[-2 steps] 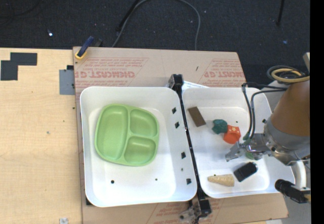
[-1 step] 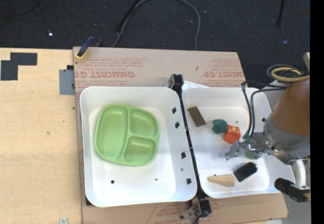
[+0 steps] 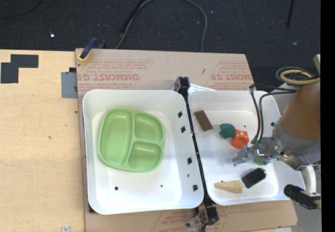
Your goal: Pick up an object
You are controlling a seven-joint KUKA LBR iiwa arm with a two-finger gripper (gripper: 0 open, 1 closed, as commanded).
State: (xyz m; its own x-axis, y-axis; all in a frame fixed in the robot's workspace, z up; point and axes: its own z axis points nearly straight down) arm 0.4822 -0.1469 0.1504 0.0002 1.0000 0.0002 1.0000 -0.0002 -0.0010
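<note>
Orange block [image 3: 239, 139] lies in the right bin [image 3: 209, 105] beside a teal toy [image 3: 226, 130]; the gripper [image 3: 247, 156] hangs just below it, whether its fingers are open or closed I cannot tell.

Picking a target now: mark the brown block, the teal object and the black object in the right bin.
brown block [image 3: 203, 120]: camera view, middle of its top face
teal object [image 3: 226, 131]: camera view, its centre
black object [image 3: 254, 177]: camera view, its middle

One fixed camera above the bench, looking down at a slant.

It stands far enough off to take in both white bins: the left bin [image 3: 133, 101] sits about centre, the right bin [image 3: 230, 101] toward 3 o'clock, dark floor at 12 o'clock, and the arm [image 3: 303, 121] enters from 3 o'clock.
</note>
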